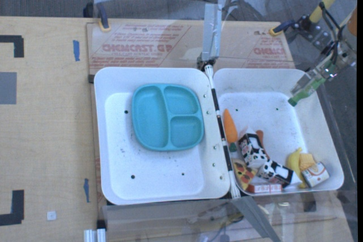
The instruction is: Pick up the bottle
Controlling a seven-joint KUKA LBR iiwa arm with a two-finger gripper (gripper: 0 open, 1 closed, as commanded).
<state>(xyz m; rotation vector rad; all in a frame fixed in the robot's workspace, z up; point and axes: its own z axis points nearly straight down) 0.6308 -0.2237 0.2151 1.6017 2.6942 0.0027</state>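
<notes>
From above, the wooden surface (45, 122) carries two shallow white bins side by side. The left bin (113, 173) holds a teal divided plate (167, 117) lying flat, with three compartments.

The right bin (266, 96) has its clutter gathered toward the near edge. An orange carrot-shaped toy (229, 126) lies just beside the wall shared by the bins. Below it is a black-and-white cow plush (256, 154), a flat piece printed like pizza (243, 173), a yellow toy (296, 160) and a small pale box (315, 174) touching the yellow toy.

The arm comes in at the upper right, and its hand (324, 72) hangs over the far right corner of the right bin. The hand is clenched on the bottle (304, 90), whose upper end runs up between the fingers. The bottle is slim and translucent, pale greenish-grey, with a dark green cap at its lower end. It is tilted, cap pointing down and to the left. It is well apart from the toys in the bin. Whether the cap touches the bin cannot be told.
</notes>
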